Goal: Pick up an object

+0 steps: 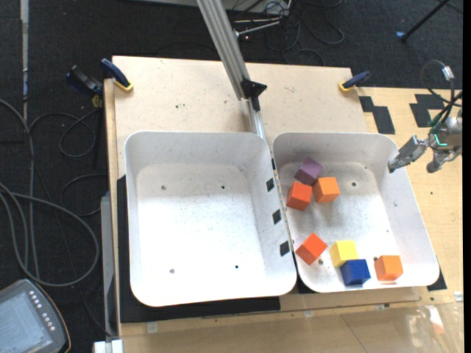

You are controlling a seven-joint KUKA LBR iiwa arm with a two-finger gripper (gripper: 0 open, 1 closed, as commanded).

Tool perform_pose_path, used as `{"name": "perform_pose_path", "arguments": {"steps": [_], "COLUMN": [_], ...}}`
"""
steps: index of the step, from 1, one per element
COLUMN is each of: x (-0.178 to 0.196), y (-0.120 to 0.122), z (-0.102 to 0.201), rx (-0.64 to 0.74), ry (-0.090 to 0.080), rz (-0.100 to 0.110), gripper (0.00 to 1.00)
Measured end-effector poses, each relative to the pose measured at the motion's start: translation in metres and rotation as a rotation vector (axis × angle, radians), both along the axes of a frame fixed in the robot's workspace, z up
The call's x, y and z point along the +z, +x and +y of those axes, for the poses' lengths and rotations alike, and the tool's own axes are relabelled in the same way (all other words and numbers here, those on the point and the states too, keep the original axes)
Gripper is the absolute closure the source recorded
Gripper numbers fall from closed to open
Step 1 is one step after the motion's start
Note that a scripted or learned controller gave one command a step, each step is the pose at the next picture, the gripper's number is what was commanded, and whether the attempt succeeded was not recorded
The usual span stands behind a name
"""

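The right bin (401, 197) holds several small cubes. A purple cube (309, 171), a red-orange cube (299, 195) and an orange cube (327, 189) cluster near its back left. Along the front lie another red-orange cube (312, 248), a yellow cube (343, 252), a blue cube (355, 271) and an orange cube (388, 268). My gripper (415, 163) hovers over the bin's back right rim, well away from every cube. Its fingers are spread apart with nothing between them.
The left bin (140, 197) sits beside the right one, sharing a middle rim. A slanted metal pole (224, 39) runs from the top of the view down to the bins' back junction. Clamps sit at the bench's back corners.
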State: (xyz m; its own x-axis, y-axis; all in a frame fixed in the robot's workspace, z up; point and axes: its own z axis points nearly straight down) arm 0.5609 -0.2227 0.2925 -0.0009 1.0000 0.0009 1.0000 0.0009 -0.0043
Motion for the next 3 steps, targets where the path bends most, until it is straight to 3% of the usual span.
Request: {"name": "perform_pose_path", "arguments": {"steps": [1,3], "x": [0.003,-0.103], "y": [0.001,-0.003], "z": [0.0,0.0], "rx": [0.002,-0.002], "ry": [-0.002,0.0], "rz": [-0.004,0.0], "gripper": [0.0,0.0]}}
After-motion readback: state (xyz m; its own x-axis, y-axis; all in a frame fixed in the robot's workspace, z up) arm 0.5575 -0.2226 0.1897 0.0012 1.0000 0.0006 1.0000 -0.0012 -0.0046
